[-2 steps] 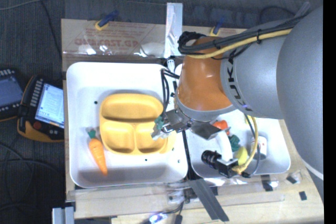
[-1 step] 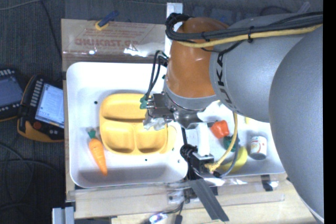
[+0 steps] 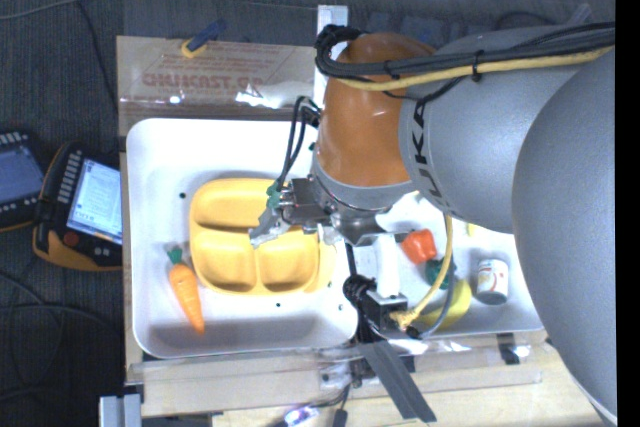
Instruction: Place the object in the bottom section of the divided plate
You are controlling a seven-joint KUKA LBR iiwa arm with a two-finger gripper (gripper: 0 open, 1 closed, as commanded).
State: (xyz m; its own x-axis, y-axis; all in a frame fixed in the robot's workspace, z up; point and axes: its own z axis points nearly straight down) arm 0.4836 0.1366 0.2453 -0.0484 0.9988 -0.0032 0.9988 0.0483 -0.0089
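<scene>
Arm hung low over the yellow plate

Camera view: grey bulk of the arm (image 3: 500,135) swept in from the right, its orange band (image 3: 365,120) sitting above the seam between the two white bins. Below that, the gripper (image 3: 290,215) was down at the right-hand rim of the yellow divided plate (image 3: 235,245), which lay in the left bin (image 3: 150,155). Its metal parts crowded over the plate's edge, and whether it was clenched, released or grasping anything could not be told from that angle. The plate's sections that showed looked bare.

And the toy carrot (image 3: 185,293)? It lay on the floor of the left bin, just beside the plate's lower-left corner, orange body pointing down toward the bin's near wall, green top up by the plate.

Over in the right bin (image 3: 520,310), partly hidden by the arm, sat an orange-red toy with a green stem (image 3: 420,245), a yellow banana-like piece (image 3: 455,305) and a small pale can (image 3: 490,277). Black and yellow cables (image 3: 480,60) ran along the arm. A handheld controller (image 3: 85,210) rested on the floor, left of the bench.
</scene>
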